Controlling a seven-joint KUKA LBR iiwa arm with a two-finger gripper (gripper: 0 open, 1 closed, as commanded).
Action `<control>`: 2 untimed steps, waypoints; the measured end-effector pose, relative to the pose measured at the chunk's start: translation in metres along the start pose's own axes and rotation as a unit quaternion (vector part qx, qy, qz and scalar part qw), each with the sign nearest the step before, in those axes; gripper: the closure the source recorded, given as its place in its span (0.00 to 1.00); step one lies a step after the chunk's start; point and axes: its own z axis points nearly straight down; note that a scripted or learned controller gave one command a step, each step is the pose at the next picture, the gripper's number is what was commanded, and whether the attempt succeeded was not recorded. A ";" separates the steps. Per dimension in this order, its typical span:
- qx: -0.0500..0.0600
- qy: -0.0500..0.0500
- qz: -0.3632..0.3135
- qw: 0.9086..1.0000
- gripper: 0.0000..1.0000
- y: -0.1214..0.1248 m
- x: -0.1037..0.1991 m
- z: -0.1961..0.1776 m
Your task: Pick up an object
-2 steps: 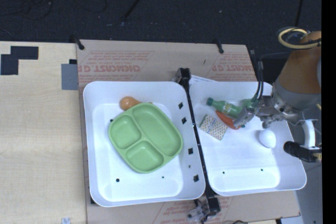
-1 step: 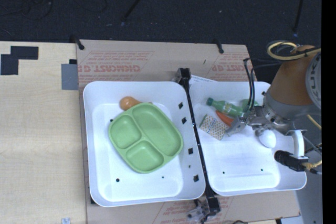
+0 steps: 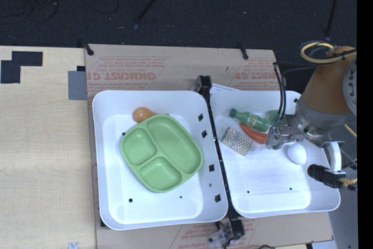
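At the right edge of the frame, the arm (image 3: 332,93) shows a broad orange-brown band above a grey wrist section. A black cable (image 3: 282,93) loops beside it, and a yellowish ring (image 3: 317,51) sits on top.

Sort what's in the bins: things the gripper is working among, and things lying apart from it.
By the gripper, right bin: green bottle, orange carrot, patterned packet, white egg.

Apart, left bin: green divided plate, orange ball.

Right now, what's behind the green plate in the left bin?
An orange rounded object pokes out past the far edge of the green divided plate, near the left bin's back wall. The plate hides its lower part.
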 end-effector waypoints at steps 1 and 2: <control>-0.004 -0.001 -0.002 1.000 1.00 0.004 -0.002 -0.062; -0.004 -0.001 -0.003 1.000 1.00 0.005 -0.003 -0.110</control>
